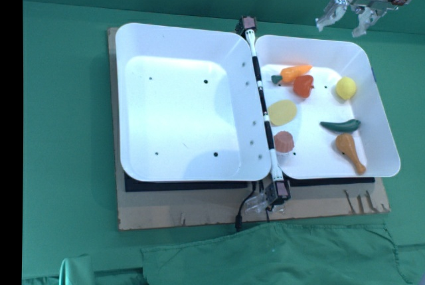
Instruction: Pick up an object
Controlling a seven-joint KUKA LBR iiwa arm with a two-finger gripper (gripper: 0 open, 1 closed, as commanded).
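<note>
While the gripper (349, 16) hangs above the far rim of the right bin (378, 119), its two fingers spread apart with nothing between them, you are looking at the approach stage of the pick, with no object yet reached. All the candidates lie in that right-hand bin: a carrot (292, 72) near the far wall touching a red toy fruit (303, 85), a yellow lemon (345, 88) toward the right side, a pale yellow disc (282, 112) and a pink round piece (283, 141) close to the divider, a green chili (340, 125) just above a tan drumstick (350, 151) near the right wall. The left bin (133, 44) carries no toys. From where you see the arm, the lemon sits nearest the open fingers and stands well apart from its neighbours, which makes it a fair first target. The next move likely calls for bringing the wrist in over the chosen piece, lining the fingers across its narrower side, then descending straight until they straddle it before closing. Beware the crowded carrot and red fruit, where a finger could land on the wrong item.
</note>
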